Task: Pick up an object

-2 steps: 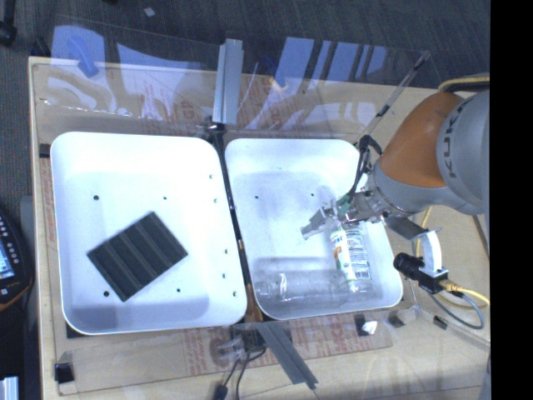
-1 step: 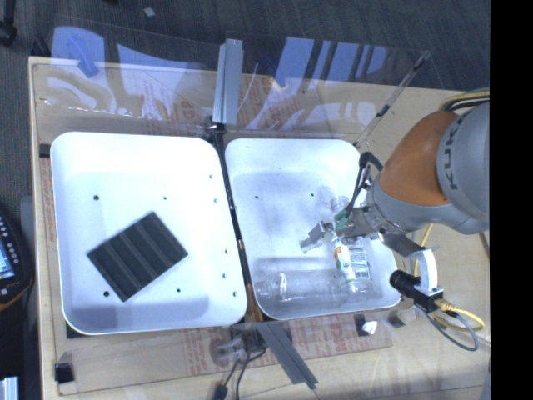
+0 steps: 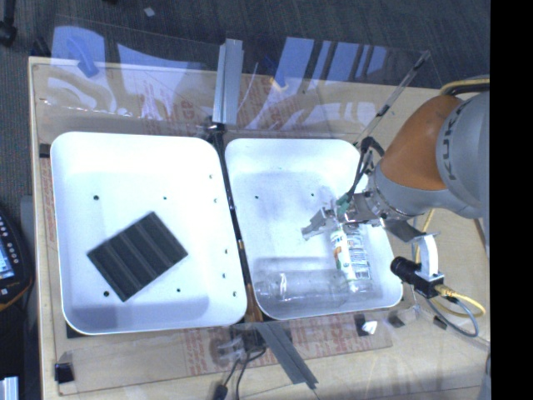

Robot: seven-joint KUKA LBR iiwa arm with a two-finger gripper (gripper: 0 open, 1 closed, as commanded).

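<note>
**Gripper low in the right bin, above a small bottle**

The gripper (image 3: 321,221) sits inside the right bin (image 3: 275,161), near its right wall. Its fingers seem parted with nothing between them, though the view is blurry. A labelled bottle (image 3: 350,255) lies just beside it. A clear plastic bottle (image 3: 304,283) rests along the front edge. The left bin (image 3: 83,165) holds a dark ribbed panel (image 3: 137,255).

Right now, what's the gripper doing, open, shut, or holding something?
Gripper: cannot be told. It sits in the right bin, just above the bottle.
</note>
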